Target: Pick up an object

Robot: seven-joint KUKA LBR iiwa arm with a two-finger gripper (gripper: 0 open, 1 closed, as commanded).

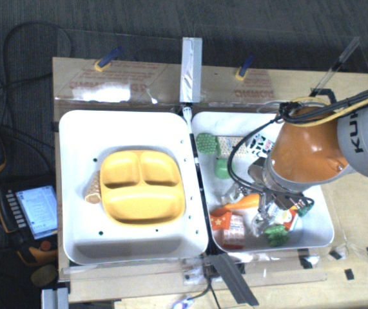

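**Camera view: arm reaches into crowded right bin**

Camera view from above the counter shows the grey arm with its orange band coming in from the right and bent down over the right bin, one of two shallow white bins set side by side. Its gripper sits low among a jumble of small things at the near end of that bin: an orange carrot-shaped toy lying just left of the tool, a red-and-white packet nearer the left wall, and a green leafy piece close under the wrist. Further back rest a green round-topped object and a black-and-white spotted item. Whether the jaws are spread or pressed together cannot be told from here, nor whether anything sits between them. The left bin carries a yellow divided tray with a tan piece tucked against its left side.

The carrot toy looks the likeliest target. It appears light, stiff and smooth, so probably a little slippery; a grip across its thicker middle, square to its length, should hold better than one near the tapering end. Neighbours lie close enough that a careless closing could catch the packet instead.
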